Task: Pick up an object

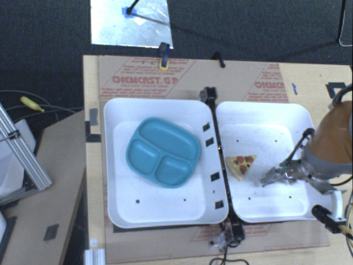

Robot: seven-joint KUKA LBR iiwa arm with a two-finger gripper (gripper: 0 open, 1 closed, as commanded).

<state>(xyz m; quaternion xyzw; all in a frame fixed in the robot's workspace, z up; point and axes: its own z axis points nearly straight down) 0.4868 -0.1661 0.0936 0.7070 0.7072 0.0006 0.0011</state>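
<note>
Two white bins sit side by side on the bench, and I look down on both of them. The left bin (118, 148) has a big blue tray (164, 152) lying flat in it, with three hollow parts, and nothing is on the tray. The right bin (265, 120) has the arm in it, coming in from the right side, fat and grey with an orange band (336, 134) near the top. Low in that bin the gripper (274, 176) hangs close to the white floor, pointing toward the middle wall between the bins. The smallest thing here is a little toy pizza slice (241, 165), yellow with red dots, lying flat on the floor of the right bin, close to the middle wall. The gripper is near the slice but not touching it; there is a bare strip of white floor between them. So the job is not done yet. Nothing has been lifted, and the slice lies on the floor by itself. I think the gripper has to get over to the slice, close on it, and then lift it up, so almost all of the work is left. As for the fingers, they look dark and thin, and they seem a little apart with nothing between them, but they are small and partly blurred from here, so I am not fully sure how wide they are.
</note>
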